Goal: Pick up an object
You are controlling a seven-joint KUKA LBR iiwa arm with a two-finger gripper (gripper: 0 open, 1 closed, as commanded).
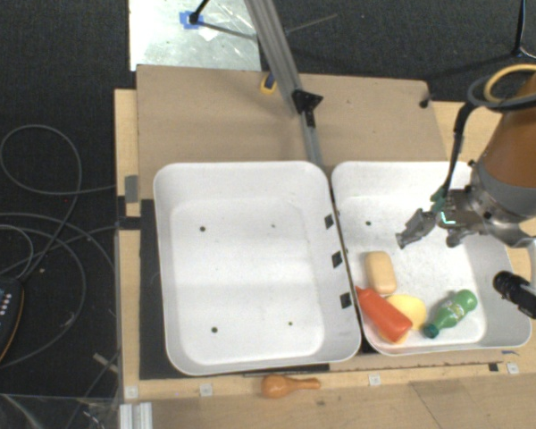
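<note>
Camera view from above: 2 white bins side by side on the desk. Gripper over the right bin, above bare floor, fingers spread apart, nothing between them. Below it, along the near edge: beige block, red carrot-like toy, yellow lemon-like piece touching the red one, green bottle lying tilted. Left bin beside it. Small wooden piece on the desk in front of the bins.
</note>
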